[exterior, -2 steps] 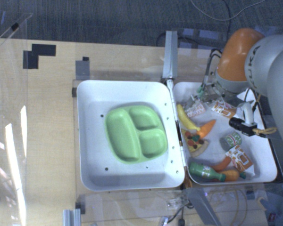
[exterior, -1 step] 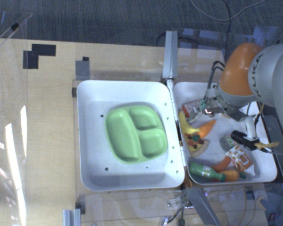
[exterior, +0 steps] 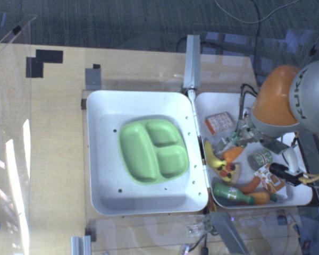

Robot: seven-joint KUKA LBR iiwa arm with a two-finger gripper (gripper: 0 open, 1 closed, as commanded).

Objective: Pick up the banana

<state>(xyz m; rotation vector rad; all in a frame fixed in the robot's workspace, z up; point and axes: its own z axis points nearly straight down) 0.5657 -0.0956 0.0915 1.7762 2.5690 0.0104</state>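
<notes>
Whether the gripper (exterior: 238, 137) is released or clenched I cannot tell; it hangs low in the right bin (exterior: 306, 198). To its left, the banana (exterior: 212, 158) lies along the bin's left wall.

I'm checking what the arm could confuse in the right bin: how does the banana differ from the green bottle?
The banana is yellow; the green bottle is green with a red cap end. The banana is curved and lies along the bin's left wall, while the bottle is straight and lies along the near wall. The banana sits farther from the camera than the bottle. Both lie flat in the right bin.
</notes>
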